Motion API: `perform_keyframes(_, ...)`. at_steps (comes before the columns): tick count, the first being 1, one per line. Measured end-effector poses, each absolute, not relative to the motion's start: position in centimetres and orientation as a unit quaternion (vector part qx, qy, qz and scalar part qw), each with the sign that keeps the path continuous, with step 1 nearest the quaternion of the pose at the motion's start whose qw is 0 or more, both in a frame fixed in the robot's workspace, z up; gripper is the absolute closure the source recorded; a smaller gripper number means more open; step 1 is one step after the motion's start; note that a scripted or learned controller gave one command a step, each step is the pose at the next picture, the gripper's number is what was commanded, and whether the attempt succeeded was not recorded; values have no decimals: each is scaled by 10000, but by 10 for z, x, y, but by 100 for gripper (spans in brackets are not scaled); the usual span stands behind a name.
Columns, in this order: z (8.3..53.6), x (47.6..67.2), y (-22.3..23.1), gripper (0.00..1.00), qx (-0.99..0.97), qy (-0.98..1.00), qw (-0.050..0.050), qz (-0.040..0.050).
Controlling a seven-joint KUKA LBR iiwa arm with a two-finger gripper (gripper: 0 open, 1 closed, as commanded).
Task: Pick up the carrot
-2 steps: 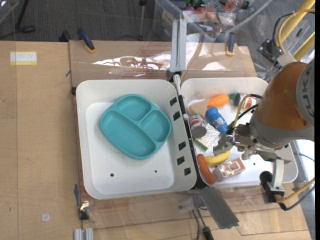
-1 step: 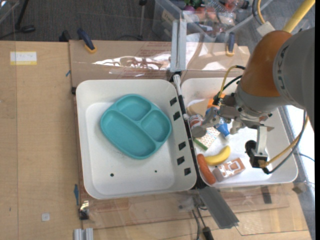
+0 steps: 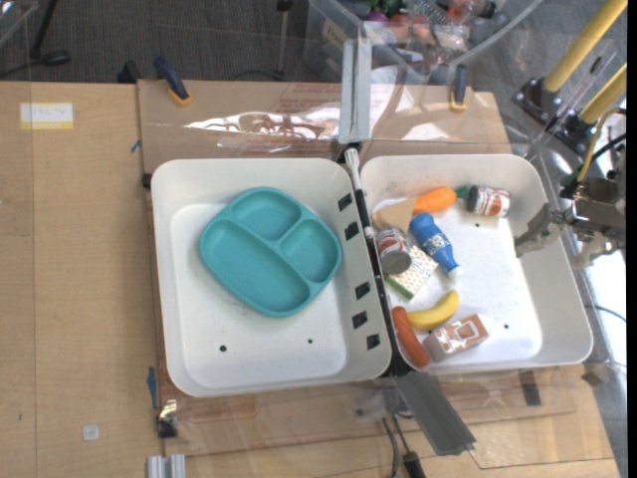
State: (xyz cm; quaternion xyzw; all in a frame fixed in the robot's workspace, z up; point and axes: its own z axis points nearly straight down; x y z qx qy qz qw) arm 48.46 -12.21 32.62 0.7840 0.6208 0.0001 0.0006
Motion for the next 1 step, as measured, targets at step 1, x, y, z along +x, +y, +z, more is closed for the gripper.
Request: perform_keyframes(1, 212, 521, -73, 0, 7953, 6063, -10, -6)
